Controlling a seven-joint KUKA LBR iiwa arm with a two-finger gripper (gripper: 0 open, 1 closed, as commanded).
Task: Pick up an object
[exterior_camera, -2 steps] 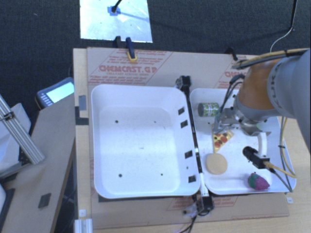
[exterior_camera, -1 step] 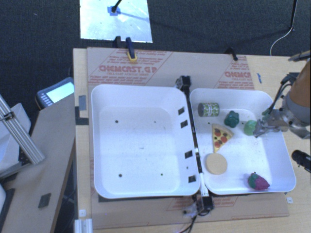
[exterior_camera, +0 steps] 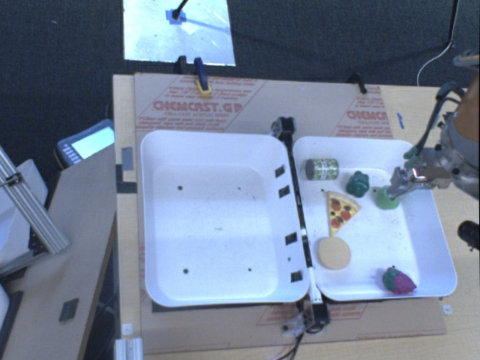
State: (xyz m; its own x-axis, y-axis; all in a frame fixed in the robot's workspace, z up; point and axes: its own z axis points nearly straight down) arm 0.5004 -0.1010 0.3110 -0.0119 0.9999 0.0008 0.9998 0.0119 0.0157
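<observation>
Right now the claw (exterior_camera: 399,180) sits low over the right bin (exterior_camera: 442,235), near its far right side, with the grey arm (exterior_camera: 457,152) coming in from the right edge of the view. Just below and slightly left of the claw's tip lies a small light-green object (exterior_camera: 387,199); the metal tip seems to touch or overlap its upper edge, but whether the fingers are spread around it or pressed together cannot be told from this angle, and nothing shows it pinched between them.

That green piece is the nearest thing to pick. It looks roughly round, with no clear long axis, so approach direction probably matters little; what matters is that it lies a touch toward the camera and to the left of the claw's tip, so a small shift that way looks needed before a clean grasp.

Other candidates lie further left in the same bin: a darker green object (exterior_camera: 358,183) just beside the light one, a green can (exterior_camera: 322,169) on its side, a pizza-slice toy (exterior_camera: 341,211), a tan disc (exterior_camera: 334,253), and a purple-and-green toy (exterior_camera: 398,280) near the front corner. The left bin (exterior_camera: 157,223) sits on the desk (exterior_camera: 255,100) well apart from the claw.
</observation>
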